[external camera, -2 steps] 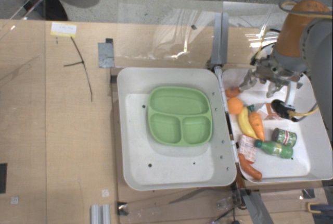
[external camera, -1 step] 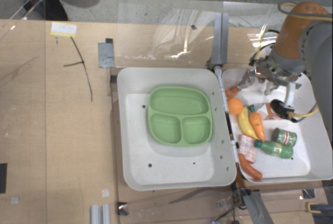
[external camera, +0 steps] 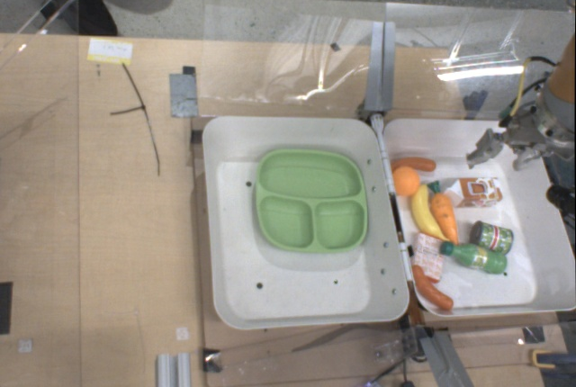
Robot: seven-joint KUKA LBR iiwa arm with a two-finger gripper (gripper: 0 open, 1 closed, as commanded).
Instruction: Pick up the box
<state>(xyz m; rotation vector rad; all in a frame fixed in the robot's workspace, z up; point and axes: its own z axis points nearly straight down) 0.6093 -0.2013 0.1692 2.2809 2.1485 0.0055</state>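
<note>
Robotics lab, plywood bench (external camera: 90, 241), clear plastic shield (external camera: 297, 52), white bins (external camera: 225, 286)

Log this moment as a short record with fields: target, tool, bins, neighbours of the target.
target: box, lying in the right bin, not lifted
tool: tool above the right bin's far part, fingers spread, apart from the box, holding nothing
left bin: left bin holds a green divided tray
right bin contents: orange, banana, carrot, can, green bottle, two sausages
nearest to target: carrot to its left in the view, can just in front
</note>
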